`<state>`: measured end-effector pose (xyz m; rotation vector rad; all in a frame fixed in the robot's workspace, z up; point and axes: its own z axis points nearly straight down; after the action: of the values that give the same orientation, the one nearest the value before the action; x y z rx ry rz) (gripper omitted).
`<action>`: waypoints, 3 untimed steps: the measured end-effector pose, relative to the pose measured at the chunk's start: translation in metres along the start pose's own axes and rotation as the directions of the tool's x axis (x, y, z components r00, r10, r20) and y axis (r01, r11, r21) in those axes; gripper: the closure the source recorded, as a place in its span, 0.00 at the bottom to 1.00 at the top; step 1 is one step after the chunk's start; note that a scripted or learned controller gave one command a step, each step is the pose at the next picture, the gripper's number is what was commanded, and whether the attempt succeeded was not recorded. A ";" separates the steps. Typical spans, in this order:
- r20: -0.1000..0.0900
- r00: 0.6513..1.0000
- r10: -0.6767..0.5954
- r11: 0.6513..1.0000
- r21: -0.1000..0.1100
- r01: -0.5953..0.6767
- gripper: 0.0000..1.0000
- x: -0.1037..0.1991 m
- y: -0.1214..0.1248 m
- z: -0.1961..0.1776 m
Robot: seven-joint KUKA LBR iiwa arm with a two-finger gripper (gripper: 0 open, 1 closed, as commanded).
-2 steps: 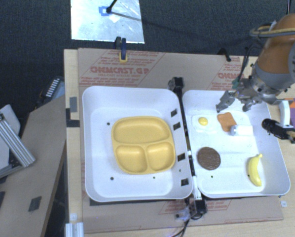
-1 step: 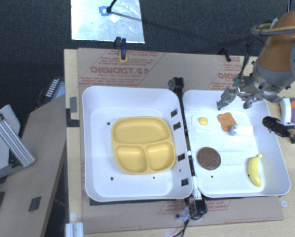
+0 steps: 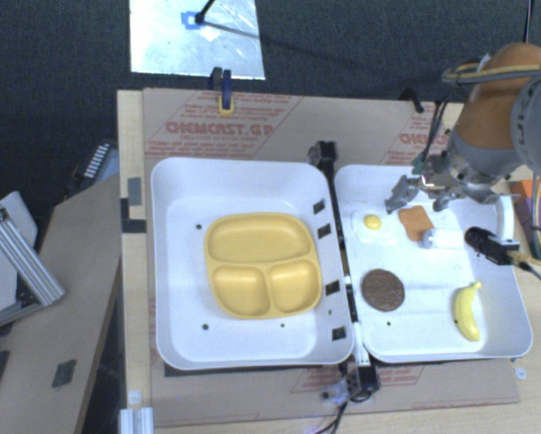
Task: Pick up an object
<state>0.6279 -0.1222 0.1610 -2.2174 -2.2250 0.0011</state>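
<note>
My gripper hovers over the back of the right bin, its two grey fingers spread open with nothing between them. Just in front of it, an orange-brown toast slice lies on the bin floor. A small yellow egg-like piece sits to the left of the toast. Further forward, a round brown patty rests near the bin's left wall. A yellow banana lies at the front right corner.
The left bin holds a yellow divided tray in its middle. A black clip divider runs between the two bins. Cardboard lies under both, with a shiny sheet behind it.
</note>
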 end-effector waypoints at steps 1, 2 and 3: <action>0.000 1.000 0.002 1.000 0.001 -0.002 0.00 -0.002 -0.007 0.045; 0.000 1.000 0.002 1.000 -0.003 -0.002 0.00 -0.002 -0.006 0.076; 0.000 1.000 0.002 1.000 -0.009 -0.002 1.00 -0.001 -0.004 0.062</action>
<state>0.6239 -0.1237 0.0987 -2.2242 -2.2272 -0.0095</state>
